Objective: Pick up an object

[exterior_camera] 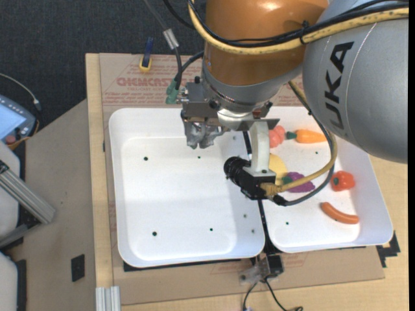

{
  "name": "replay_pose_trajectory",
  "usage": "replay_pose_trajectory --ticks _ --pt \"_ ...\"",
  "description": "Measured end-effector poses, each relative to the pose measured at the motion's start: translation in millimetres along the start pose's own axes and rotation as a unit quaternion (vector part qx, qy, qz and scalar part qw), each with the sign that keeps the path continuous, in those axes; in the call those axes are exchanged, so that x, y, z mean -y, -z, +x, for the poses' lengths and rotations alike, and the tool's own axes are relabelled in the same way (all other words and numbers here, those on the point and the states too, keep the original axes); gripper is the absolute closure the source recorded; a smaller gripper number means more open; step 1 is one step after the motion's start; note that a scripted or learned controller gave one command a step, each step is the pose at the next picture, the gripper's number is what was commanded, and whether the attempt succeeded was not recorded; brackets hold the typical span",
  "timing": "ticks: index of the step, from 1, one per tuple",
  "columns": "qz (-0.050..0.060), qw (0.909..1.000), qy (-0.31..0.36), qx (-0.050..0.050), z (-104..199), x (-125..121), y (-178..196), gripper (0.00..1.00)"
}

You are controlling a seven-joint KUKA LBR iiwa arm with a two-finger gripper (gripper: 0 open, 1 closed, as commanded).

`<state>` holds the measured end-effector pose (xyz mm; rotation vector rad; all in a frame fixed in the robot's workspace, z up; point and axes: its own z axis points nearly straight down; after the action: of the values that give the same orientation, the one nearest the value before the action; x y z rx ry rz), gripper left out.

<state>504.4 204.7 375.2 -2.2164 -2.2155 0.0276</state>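
Big black letters "UKA" (342,76) run down the grey arm (369,89), cut off at the top by the cable, while faint red print reading roughly "CHEMCAST" (144,81) sits on the brown cardboard sheet (117,70) behind the bins, its smaller lines too faint to read.

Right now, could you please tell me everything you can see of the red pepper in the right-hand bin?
The red pepper is a small, glossy toy that looks like plastic, bright red-orange with a highlight on its rounded body. It lies in the right bin, near that bin's right side, resting on the white floor. Nothing touches it: the orange sausage lies apart just in front of it, the carrot sits farther back, and a yellow cable curves past on its left. Its stem end is too small to make out.
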Motion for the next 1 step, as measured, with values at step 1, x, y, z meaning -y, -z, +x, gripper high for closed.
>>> replay_pose_trajectory --ticks 1 --pt "0.000 1.0000 0.000 0.000 21.1 25.7 -215.0 1.00"
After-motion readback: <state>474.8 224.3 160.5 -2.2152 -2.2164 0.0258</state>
